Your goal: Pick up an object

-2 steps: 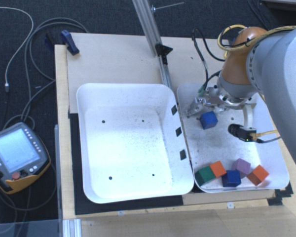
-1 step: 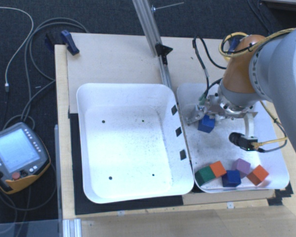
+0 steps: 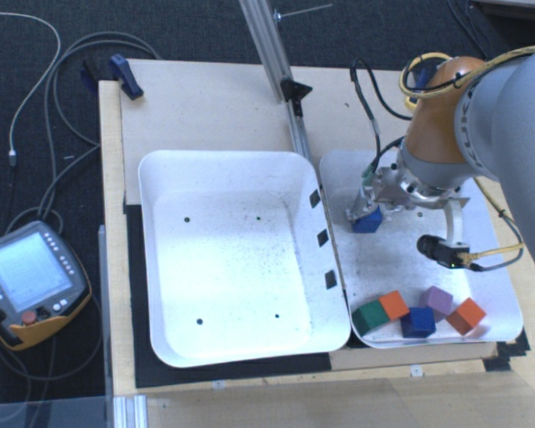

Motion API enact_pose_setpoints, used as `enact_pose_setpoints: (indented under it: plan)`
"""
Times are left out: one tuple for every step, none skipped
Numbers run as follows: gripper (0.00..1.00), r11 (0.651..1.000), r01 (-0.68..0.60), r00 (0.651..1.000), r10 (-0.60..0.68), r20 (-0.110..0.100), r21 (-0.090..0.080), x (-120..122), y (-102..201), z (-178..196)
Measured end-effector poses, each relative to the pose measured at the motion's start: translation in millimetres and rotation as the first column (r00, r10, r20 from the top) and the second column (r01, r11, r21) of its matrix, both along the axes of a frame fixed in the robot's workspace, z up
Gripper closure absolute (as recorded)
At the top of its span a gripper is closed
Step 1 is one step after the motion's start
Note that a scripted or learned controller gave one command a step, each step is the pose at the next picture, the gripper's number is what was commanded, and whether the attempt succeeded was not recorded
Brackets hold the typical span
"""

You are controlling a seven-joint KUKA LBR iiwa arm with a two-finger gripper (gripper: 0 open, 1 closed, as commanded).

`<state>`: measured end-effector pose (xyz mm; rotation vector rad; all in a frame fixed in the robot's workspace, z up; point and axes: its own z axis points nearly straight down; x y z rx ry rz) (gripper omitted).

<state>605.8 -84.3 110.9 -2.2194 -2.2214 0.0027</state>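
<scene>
Two white bins side by side on the bench: left bin [image 3: 223,257] and right bin [image 3: 374,257]. KUKA arm [image 3: 481,105] reaching in over the right bin's far half. Gripper [image 3: 367,214] pinching a blue block [image 3: 367,224] above the right bin's far-left part. Along its near edge: green cube [image 3: 369,315], orange cube [image 3: 393,304], blue cube [image 3: 418,321], purple cube [image 3: 440,300], second orange cube [image 3: 466,315].

Even bright light, mild softness
</scene>
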Motion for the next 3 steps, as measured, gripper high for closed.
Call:
enact_pose_setpoints:
  plan:
    - [1.00, 1.000, -0.002, 1.000, 0.002, 0.012, 0.000, 10, 12, 94]
    - [1.00, 1.000, -0.006, 1.000, 0.006, -0.004, 0.005, -41, 79, 88]
    - [1.00, 1.000, -0.007, 1.000, 0.007, -0.004, 0.005, -80, 144, 98]
